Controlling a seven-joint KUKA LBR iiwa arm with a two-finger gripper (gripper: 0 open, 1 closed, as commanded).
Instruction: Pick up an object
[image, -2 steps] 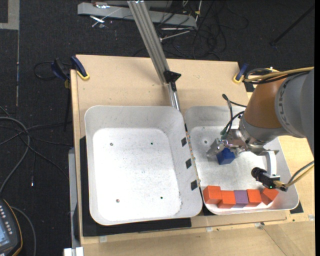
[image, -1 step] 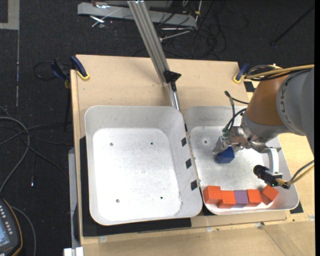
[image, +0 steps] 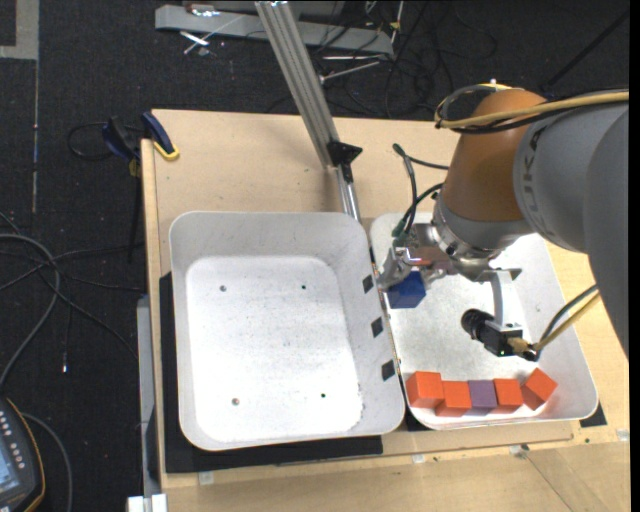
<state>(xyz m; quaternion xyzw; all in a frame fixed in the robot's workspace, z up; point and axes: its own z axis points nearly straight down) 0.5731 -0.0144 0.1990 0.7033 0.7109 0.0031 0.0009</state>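
Pinching what looks like a small, stiff, light blue block (image: 406, 291) by its flat sides, the hand (image: 405, 270) hangs near the right bin's (image: 570, 330) left rim.

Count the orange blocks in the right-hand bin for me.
4 orange blocks, lined along the right bin's near edge around a purple block. The arm may hide others.

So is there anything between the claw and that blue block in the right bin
Nothing visible. The claw sits right at the blue block, near the right bin's left wall. The orange and purple blocks lie in a row along the bin's near edge, well apart from it.
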